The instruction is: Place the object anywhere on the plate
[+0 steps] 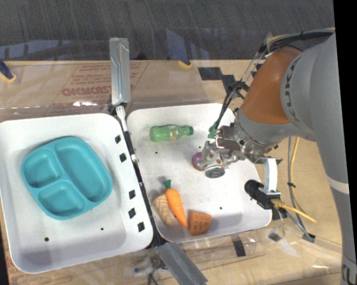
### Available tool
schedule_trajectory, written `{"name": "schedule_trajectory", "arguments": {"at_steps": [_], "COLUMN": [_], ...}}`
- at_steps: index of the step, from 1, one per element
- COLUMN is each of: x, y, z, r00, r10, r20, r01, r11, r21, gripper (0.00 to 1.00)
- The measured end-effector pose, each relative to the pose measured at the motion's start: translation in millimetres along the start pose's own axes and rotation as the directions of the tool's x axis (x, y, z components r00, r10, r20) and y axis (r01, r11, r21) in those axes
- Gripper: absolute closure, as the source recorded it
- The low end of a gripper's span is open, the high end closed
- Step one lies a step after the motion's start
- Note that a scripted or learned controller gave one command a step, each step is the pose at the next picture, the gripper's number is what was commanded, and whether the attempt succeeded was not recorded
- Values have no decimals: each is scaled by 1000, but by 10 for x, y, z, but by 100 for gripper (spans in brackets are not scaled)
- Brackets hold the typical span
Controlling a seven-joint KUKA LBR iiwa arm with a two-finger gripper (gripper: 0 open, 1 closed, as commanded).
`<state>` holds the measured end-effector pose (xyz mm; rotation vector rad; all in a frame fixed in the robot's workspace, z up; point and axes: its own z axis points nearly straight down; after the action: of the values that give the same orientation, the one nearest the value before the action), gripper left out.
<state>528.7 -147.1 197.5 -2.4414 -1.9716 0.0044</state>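
A teal divided plate (66,176) lies in the left bin (25,239). In the right bin (234,211) my gripper (214,164) hangs low over the middle right, right against a small purple object (197,161) that peeks out at its left side. A green bottle (171,132) lies on its side toward the back of the bin. Near the front sit an orange carrot (175,206), a tan bread-like piece (164,209) and an orange waffle-textured piece (199,222).
The grey arm with its orange band (273,93) fills the right side above the right bin. A raised divider with black clips (131,174) separates the two bins. A metal bar (120,69) stands at the back between them.
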Motion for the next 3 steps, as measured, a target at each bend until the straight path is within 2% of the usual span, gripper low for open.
{"name": "schedule_trajectory", "arguments": {"at_steps": [1, 2, 3], "x": [612, 1348, 2255], "y": [867, 783, 140], "z": [-277, -147, -129], "r00": [970, 975, 995], "r10": [-245, -222, -102], "r20": [1, -1, 0], "r01": [245, 222, 102], "r11": [970, 975, 995], "r21": [-2, 3, 3], "gripper": [100, 100, 100]}}
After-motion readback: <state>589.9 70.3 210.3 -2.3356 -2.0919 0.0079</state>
